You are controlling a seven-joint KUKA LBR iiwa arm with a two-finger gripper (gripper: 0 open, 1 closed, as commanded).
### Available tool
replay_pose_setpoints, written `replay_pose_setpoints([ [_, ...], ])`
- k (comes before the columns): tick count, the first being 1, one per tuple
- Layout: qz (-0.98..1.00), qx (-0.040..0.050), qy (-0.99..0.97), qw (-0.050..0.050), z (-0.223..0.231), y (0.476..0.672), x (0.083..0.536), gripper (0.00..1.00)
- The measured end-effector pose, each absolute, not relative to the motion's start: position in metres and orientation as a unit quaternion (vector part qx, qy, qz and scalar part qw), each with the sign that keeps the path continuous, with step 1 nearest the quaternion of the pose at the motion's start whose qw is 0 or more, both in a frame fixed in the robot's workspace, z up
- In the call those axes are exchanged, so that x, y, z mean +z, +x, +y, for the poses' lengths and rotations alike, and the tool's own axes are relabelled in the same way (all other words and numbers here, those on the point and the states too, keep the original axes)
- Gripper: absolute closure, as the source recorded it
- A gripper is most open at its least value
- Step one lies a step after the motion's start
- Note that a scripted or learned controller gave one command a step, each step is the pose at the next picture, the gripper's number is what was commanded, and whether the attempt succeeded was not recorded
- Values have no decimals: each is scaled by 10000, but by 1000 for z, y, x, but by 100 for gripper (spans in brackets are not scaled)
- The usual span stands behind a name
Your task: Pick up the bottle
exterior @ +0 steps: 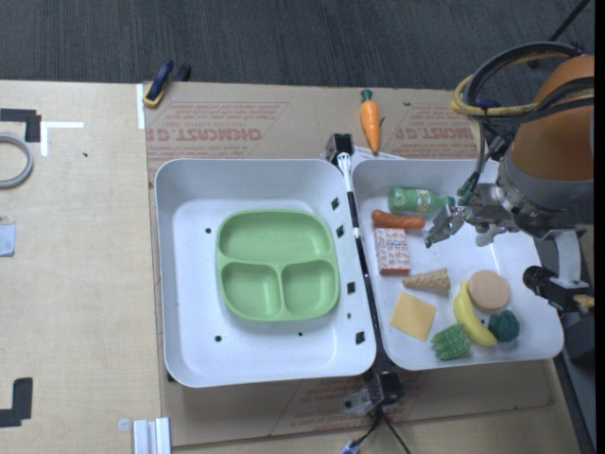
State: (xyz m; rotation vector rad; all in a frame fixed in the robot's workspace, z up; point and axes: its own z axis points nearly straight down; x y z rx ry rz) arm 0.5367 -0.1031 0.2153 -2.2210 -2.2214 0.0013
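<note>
Camera view, looking down on the bench. In the right bin (544,353), close to its far wall, a small green bottle (416,199), lying on its side, cap end toward the arm. Just right of the bottle and a little nearer the camera, the gripper (461,230), hanging over bare bin floor with fingers (440,229) spread apart and nothing between them; not touching the bottle. Behind the gripper, to the bottle's right, the grey arm (553,173) with its orange band (560,112) and looped cables.

Touching or almost touching the bottle's near side, a red sausage (399,220). Nearer than the bottle, just past the sausage, a small red-and-white carton (391,251). Further from the bottle on the same side, a cone (427,280) and then a yellow cheese slice (413,316). Well apart from the bottle, toward the bin's near-right corner, a round bun (489,290), a banana (470,318), a dark green broccoli piece (504,325) and a lighter green vegetable (451,341), all crowded together.

Beyond the bottle, outside the bin on the cardboard, a carrot (369,121). Left of the bottle, the left bin (180,282) with a green divided plate (278,265) in its middle. Far to the bottle's left, at the cardboard's corner, a blue clip (159,81).
</note>
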Motion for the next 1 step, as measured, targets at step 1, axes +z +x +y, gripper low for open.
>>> replay_pose_setpoints([
  [1, -7067, 7, -7075, -1, -103, 537, 225, 100],
])
